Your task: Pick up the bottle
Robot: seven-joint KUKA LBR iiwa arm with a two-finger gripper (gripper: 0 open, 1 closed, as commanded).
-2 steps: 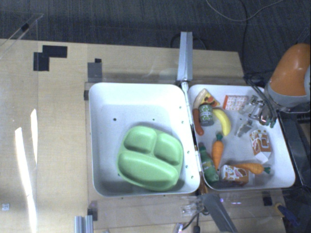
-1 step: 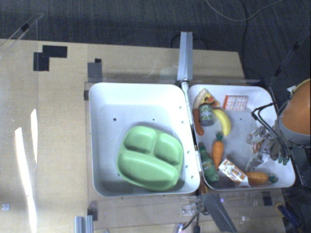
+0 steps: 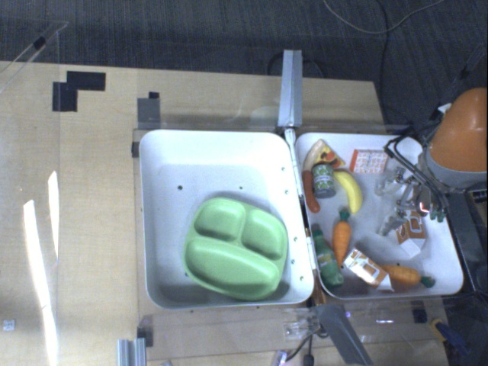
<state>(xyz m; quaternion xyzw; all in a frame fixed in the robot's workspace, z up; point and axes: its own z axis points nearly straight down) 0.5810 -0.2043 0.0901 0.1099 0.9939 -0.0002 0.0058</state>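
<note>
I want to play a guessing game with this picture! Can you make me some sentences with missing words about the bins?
1. The green plate lies in the ____ bin.
2. The banana is the colour ____.
3. The green bottle lies in the right bin against its ____ wall.
4. The gripper hangs over the ____ bin.

Missing words: left; yellow; left; right

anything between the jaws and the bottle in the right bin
Yes. The gripper sits at the right side of the right bin; the green bottle lies along the left wall. A carrot lies between them, beside the bottle, with a small carton near its base.
</note>
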